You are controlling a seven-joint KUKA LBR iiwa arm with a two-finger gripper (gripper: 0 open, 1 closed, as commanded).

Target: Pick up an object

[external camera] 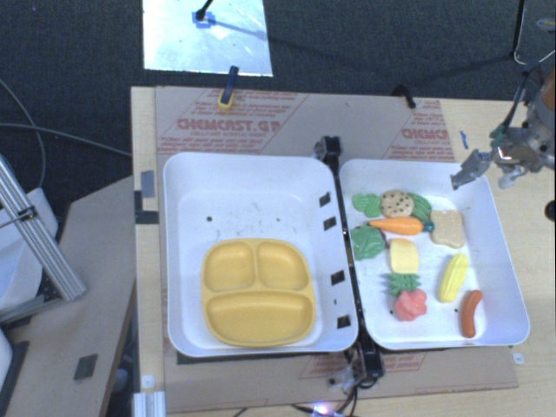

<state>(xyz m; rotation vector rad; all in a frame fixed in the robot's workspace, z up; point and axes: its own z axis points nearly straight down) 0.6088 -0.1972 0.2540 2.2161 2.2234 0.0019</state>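
While the gripper is hovering over the right bin's far right corner w/ fingers spread apart and nothing between them, the toy food is lying in that bin. Nearest are the toast slice and carrot; corn cob and sausage are sitting closer to the front. All are looking like light, stiff, slick plastic, prob. sliding easily; gripping the carrot across its narrow mid-body seems safest.

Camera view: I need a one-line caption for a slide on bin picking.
Gripper hovers over the right bin of toy foods; a yellow divided plate sits in the left bin.
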